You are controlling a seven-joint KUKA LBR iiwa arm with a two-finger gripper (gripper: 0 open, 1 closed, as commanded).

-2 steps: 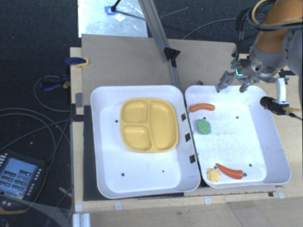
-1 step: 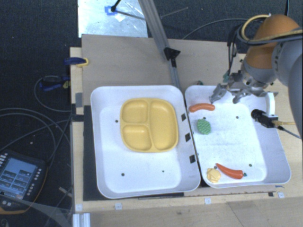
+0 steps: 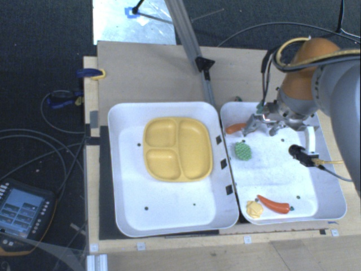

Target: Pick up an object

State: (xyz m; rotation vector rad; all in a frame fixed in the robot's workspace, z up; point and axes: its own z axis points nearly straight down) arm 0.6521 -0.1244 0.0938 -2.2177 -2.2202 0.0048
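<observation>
- The gripper sits low at about 11 o'clock in the right bin; whether it is wide or narrow cannot be told.
- An orange carrot-like piece lies just beside it, at its 9 o'clock.
- A green knobbly ball lies near, toward 7 o'clock.
- A red pepper and a yellow lump lie near the bin's 6 o'clock edge.
- A yellow divided plate lies in the left bin.

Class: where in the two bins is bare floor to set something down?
Left white bin: floor below the yellow divided plate. Right white bin: middle, between green knobbly ball and red-orange pepper. Crowded at top near the pincer.
</observation>
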